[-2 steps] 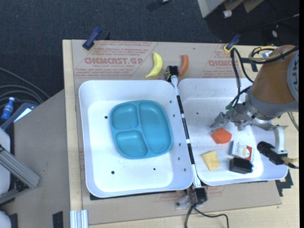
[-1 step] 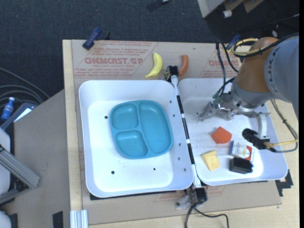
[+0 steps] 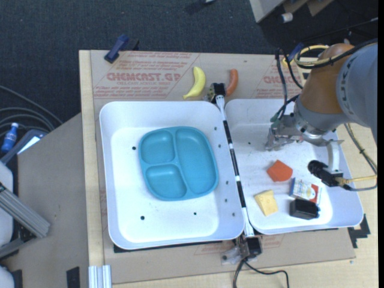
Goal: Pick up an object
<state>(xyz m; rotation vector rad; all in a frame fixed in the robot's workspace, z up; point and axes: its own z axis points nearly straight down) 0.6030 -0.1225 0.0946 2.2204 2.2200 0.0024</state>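
A divided plate [image 3: 178, 162] lies in the left bin [image 3: 114, 179]; a wedge [image 3: 279, 171], block [image 3: 266, 202] and carton [image 3: 304, 190] lie in the right bin [image 3: 342, 212].

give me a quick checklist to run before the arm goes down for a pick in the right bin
1. Gripper above the right bin: ok, it hangs over the bin's upper part.
2. Nothing held between the fingers: ok, none seen there.
3. Targets within the bin: ok, orange block, yellow block, black object and small printed box lie there.
4. Gripper lined up over a target: not ok, the orange block lies below it in the view.
5. Finger opening: cannot tell.
6. Blue tray out of the way: ok, in the left bin.
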